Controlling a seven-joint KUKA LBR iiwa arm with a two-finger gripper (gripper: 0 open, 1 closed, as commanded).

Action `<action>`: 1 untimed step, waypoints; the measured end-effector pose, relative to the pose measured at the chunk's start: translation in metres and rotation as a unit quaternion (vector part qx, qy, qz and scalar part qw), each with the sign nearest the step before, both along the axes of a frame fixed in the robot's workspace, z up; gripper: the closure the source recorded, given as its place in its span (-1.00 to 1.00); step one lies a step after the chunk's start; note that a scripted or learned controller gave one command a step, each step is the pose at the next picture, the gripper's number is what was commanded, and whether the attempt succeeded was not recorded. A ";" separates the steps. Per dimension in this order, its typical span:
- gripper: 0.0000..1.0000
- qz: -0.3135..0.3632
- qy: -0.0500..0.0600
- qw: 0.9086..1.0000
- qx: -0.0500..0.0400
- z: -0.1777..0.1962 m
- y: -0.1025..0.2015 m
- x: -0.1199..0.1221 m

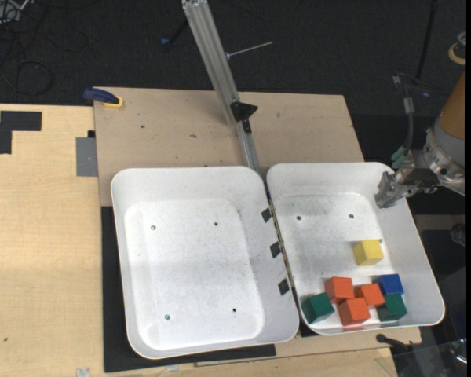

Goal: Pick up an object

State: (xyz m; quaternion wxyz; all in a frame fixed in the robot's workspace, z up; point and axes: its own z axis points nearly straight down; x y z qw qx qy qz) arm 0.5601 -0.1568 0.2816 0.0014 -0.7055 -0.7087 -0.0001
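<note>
Blocks (359,295) cluster in the right bin's (330,181) near corner, seemingly touching.

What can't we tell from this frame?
- Gripper: too small and blurred in the camera view to read its fingers.
- Arm: cut off by the right edge.
- Cluster of blocks in the right bin: packed together, so touching or stacked is unclear.
- Yellow block sits apart.

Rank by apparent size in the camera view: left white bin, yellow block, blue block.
1. Shallow white plastic left bin, by far the largest.
2. Yellow cube-shaped block and blue cube-shaped block: alike, so unranked.
</note>
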 end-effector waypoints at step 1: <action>1.00 0.000 0.001 1.000 0.000 -0.016 0.057 0.004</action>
